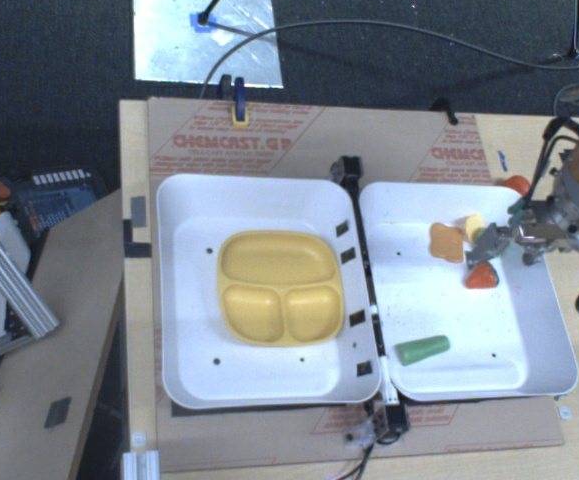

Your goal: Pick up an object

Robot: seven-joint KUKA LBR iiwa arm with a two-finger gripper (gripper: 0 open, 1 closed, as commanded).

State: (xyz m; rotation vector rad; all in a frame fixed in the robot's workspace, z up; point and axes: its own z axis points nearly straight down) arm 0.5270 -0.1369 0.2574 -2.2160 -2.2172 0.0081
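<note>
— Where the two white bins meet at the black hinge strip (361,268), what lies to each side of it?

— On the side away from the arm, the left bin (184,368) holds a yellow divided tray (274,286), close to the strip. On the arm's side, in the right bin (539,368), a green piece (422,348) lies near the strip, low in the frame.

— And the gripper?

— The gripper (489,240) sits well across the right bin from the strip, by the far wall. An orange piece (447,242) and a pale yellow piece (473,226) lie just beside it, a red piece (482,276) just under it. I cannot tell whether its fingers are spread or closed, nor whether they grasp anything.

— Any writing?

— Beyond the strip's top end, the brown board (299,128) reads "CHEMCAST G P" in red, printed again partly near the right corner
</note>
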